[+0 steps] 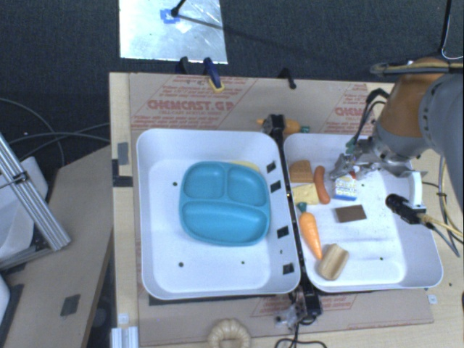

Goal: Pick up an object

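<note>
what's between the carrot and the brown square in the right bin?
Bare white bin floor. In the camera view nothing lies between the carrot and the brown square; the sausage sits further back, the bread roll nearer the front.

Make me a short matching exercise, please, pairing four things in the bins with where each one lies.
Things:
1. blue divided plate
2. carrot
3. brown square
4. bread roll

Places:
A. right bin, near its front edge
B. middle of the left bin
C. right bin, along its left wall
D. right bin, around its middle, right of the carrot

Pairs: 1-B, 2-C, 3-D, 4-A
</note>
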`<state>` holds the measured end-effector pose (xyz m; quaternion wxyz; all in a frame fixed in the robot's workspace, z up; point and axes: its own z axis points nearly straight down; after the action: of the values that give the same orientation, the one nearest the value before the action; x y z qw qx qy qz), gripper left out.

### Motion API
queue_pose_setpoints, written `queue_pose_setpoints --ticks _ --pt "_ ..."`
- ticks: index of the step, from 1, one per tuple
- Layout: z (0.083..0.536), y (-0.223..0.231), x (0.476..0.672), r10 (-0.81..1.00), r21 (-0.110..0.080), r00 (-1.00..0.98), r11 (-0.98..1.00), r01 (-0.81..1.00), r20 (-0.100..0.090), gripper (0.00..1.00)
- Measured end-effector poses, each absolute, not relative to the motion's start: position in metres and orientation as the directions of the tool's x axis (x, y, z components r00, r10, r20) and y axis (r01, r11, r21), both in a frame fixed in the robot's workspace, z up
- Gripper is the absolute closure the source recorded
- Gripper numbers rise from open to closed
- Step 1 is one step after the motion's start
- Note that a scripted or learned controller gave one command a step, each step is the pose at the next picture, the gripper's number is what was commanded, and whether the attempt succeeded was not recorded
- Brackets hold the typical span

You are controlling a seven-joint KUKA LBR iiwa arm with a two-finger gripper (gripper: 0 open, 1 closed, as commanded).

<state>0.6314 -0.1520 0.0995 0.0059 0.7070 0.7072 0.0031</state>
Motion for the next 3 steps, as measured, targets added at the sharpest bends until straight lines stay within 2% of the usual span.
queue_pose_setpoints --ticks 1,3 --pt "0.152 -0.16 0.639 1.0 0.006 -0.002 0.002 1.0 -0.001 1.0" --pt "0.227 -0.161 0.639 1.0 0.005 -0.004 0.004 1.0 -0.001 1.0"
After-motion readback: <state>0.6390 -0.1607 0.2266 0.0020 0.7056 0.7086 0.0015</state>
